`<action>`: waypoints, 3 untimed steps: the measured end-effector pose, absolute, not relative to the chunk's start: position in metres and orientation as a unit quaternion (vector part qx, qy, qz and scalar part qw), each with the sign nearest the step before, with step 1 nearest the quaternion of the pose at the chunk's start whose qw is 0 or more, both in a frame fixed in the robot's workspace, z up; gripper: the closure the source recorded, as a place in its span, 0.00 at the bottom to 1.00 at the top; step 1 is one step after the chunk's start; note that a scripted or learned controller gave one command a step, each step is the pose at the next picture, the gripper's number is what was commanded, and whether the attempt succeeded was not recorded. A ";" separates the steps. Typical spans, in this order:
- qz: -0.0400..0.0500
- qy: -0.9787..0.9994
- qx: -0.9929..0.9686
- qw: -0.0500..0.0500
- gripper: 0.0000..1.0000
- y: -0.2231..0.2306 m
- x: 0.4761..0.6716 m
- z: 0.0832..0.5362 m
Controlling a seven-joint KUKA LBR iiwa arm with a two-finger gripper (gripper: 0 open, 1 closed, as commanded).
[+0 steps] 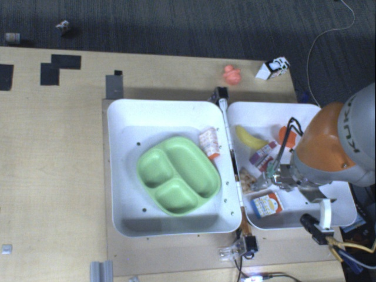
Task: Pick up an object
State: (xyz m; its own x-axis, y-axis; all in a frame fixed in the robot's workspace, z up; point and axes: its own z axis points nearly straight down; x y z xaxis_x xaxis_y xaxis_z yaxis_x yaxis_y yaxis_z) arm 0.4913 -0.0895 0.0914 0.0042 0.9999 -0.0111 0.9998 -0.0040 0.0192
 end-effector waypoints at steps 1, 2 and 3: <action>0.009 0.708 0.706 0.007 1.00 -0.083 0.495 0.104; 0.002 0.709 0.705 0.002 1.00 -0.063 0.562 0.241; 0.001 0.709 0.705 0.001 0.00 -0.063 0.562 0.240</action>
State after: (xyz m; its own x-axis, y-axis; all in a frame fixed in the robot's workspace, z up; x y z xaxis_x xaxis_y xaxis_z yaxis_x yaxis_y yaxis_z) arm 0.5617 -0.0628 0.2396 -0.0055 1.0000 -0.0002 1.0000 0.0055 0.0031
